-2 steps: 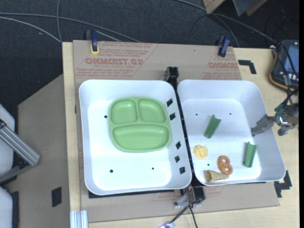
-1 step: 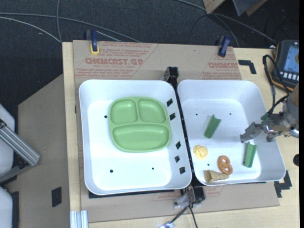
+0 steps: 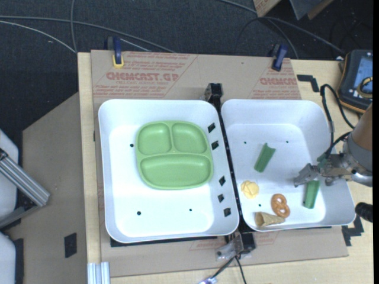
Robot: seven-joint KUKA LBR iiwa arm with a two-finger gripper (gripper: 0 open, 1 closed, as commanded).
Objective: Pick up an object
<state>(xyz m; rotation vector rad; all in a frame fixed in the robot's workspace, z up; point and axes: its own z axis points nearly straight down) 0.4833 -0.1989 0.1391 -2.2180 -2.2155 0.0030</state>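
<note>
The right bin [image 3: 296,112] holds several small objects. A green block [image 3: 264,157] lies tilted near its middle. A yellow lump [image 3: 250,189], a brown pretzel [image 3: 280,205] and a tan wedge [image 3: 267,219] sit along its front. A second green stick [image 3: 310,195] lies at the front right. My gripper [image 3: 318,174] reaches in from the right and hangs directly over the top end of that green stick. I cannot tell whether it touches the stick.
The left bin [image 3: 118,176] holds a green divided plate [image 3: 174,154]. A black divider with clips [image 3: 220,158] runs between the bins. Cables and a handheld device [image 3: 358,78] lie at the right of the bench.
</note>
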